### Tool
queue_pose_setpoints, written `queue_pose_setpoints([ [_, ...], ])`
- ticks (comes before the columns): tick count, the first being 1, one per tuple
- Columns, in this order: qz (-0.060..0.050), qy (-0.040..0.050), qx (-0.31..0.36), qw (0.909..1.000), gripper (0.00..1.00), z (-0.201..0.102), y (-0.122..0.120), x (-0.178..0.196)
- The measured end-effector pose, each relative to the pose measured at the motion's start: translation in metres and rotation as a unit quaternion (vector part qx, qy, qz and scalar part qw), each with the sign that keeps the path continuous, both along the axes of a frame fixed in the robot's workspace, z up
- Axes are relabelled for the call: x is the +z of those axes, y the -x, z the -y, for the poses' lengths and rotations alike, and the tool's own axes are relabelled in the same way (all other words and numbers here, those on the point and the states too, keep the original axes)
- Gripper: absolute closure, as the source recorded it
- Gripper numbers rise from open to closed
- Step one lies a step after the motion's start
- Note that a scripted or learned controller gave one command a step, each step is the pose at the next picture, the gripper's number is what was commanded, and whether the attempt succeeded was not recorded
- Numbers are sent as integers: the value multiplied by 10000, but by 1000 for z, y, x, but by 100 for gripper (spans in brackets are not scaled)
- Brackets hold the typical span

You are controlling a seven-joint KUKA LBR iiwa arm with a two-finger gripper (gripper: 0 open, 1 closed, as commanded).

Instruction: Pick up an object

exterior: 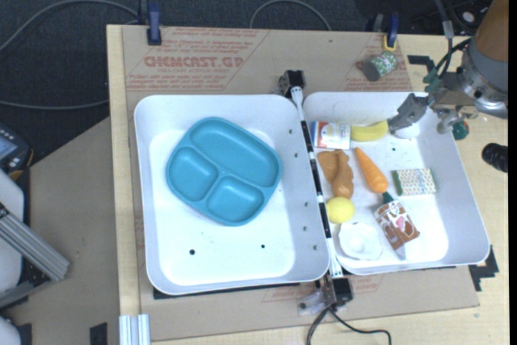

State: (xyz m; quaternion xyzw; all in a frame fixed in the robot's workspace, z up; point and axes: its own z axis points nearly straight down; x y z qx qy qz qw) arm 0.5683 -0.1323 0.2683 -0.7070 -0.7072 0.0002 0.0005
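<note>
We see a bench [202, 61] of brown board carrying two shallow white bins side by side. The left bin [161, 254] holds a blue divided plate [223, 170] with three compartments, lying flat near the middle. The right bin [464, 206] holds the smaller things. The arm [489, 52] comes in from the right, and its gripper [406, 115] hangs over the far part of the right bin, just beside a yellow piece [369, 131] — whether the claw is open or closed we cannot tell, since it shows as a grey blur. Next down in size: a brown toy [337, 173] against the bin's left wall, an orange carrot [371, 169] beside it, a white cup [359, 240] at the near edge, a brown-and-white packet [397, 224], a small patterned block [414, 181], a white carton [332, 134] — and a yellow lemon [340, 210].
</note>
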Motion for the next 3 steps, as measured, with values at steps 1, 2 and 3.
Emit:
queue_pose_setpoints([
  [1,-55,-11,-9,10000,0,15,1,-151],
  [2,-12,-8,10,10000,0,-10,-13,-186],
  [3,19,-1,0,10000,100,-9,-14,-172],
])
